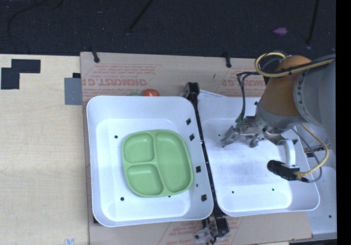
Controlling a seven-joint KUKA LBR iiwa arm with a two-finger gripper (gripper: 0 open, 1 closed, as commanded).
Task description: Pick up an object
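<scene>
Two fingers of my pincer point(235, 137) hang low over the right bin point(258, 197), near its back left part, splayed apart with nothing between them. My grey arm point(315, 93), with its orange band point(282, 87), comes in from the right, cables looping around the wrist. Across the divider, in the left bin point(104, 123), lies a pale green plate point(157, 163): a rounded square, split into three compartments, flat on the bin floor and well apart from my pincer. Something small and red point(150, 93) sits just behind the left bin's back rim.
</scene>
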